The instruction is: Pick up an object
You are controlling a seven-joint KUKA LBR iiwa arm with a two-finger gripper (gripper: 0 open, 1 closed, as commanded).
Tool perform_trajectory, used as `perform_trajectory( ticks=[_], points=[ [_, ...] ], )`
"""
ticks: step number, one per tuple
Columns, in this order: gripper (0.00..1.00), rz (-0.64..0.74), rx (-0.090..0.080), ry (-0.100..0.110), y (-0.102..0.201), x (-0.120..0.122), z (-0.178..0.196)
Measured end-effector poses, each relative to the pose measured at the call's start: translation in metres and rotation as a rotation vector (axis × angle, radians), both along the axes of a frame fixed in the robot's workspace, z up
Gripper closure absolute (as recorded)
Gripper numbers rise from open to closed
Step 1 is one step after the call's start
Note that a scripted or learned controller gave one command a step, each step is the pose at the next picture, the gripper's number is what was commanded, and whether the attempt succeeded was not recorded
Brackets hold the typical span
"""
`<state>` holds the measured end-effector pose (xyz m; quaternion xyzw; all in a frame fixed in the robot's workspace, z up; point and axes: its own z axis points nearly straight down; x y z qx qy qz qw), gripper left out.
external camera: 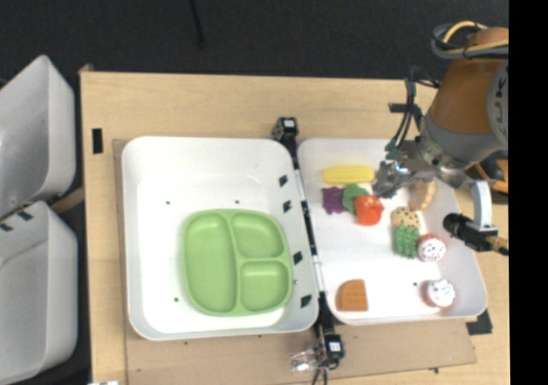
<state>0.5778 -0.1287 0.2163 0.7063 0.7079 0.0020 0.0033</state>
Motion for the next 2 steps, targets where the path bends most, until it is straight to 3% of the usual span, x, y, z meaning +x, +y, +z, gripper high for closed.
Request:
perform_trajectory(
  ticks=[1,2],
  points=[
    [1.00,0.001,0.000,0.003,-0.001,0.001,0.027],
    [1.00,0.003,0.001,0.005,0.039,0.016,0.025]
  ],
)
